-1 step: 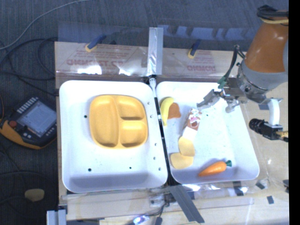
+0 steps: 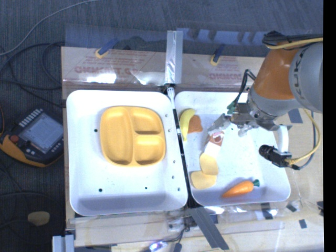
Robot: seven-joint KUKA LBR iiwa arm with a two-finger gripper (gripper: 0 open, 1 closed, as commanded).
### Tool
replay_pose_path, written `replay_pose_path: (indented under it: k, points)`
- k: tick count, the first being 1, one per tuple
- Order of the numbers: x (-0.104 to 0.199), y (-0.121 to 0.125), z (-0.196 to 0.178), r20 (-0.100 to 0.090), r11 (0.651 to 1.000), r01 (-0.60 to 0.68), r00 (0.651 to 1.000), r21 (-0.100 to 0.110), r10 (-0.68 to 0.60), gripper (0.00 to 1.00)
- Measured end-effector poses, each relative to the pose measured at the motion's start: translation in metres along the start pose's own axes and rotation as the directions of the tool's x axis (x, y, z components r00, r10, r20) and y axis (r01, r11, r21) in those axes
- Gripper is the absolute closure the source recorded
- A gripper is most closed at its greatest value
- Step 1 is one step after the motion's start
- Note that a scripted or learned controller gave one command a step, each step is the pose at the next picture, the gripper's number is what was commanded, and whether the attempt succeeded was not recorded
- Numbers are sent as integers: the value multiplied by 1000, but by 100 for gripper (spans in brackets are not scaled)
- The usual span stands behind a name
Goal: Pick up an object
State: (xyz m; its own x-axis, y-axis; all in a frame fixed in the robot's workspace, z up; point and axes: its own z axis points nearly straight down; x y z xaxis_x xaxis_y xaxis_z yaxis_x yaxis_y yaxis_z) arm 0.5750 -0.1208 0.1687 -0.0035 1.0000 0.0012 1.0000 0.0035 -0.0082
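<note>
A carrot (image 2: 240, 188) lay at the near edge of the right bin (image 2: 273, 190). Behind it sat a pale carton (image 2: 210, 159), then a banana (image 2: 186, 121) by the divider. The gripper (image 2: 227, 124) hovered just above the carton top, holding nothing. A yellow tray (image 2: 132, 135) sat in the left bin (image 2: 84, 193).

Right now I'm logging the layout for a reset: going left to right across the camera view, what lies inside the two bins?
Yellow tray → banana → milk carton → carrot.
</note>
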Motion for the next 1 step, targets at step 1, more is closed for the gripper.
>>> replay_pose_path:
  k: [1]
  points:
    - [1,1,-7,-3,1000,3,1000,6,-3,100]
